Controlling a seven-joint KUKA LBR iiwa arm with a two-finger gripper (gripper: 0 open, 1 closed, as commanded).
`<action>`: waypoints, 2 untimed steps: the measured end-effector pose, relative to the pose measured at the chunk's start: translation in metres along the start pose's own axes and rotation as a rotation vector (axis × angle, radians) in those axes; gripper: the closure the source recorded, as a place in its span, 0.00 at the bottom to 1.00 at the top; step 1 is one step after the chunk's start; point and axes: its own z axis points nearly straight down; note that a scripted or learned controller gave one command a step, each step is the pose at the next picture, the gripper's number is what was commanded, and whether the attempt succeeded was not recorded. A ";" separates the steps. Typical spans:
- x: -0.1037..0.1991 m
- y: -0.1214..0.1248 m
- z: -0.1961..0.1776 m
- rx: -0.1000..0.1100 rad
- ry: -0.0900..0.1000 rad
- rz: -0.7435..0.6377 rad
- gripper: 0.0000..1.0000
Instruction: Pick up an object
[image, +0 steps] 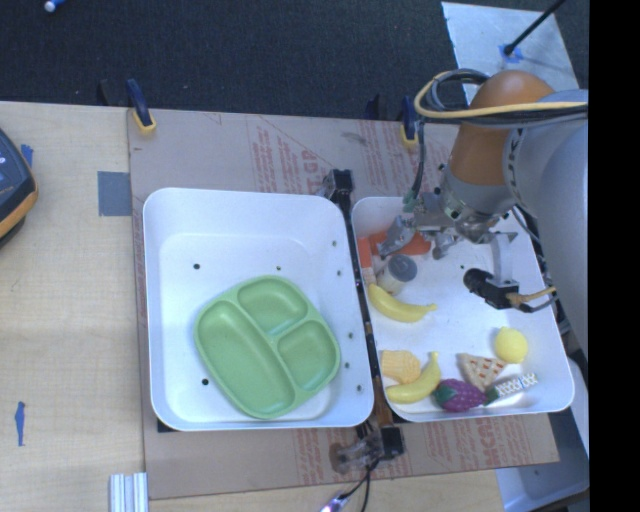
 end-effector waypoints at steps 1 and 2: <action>0.000 0.004 0.015 -0.019 -0.005 0.004 0.00; 0.000 0.004 0.015 -0.019 -0.005 0.005 0.00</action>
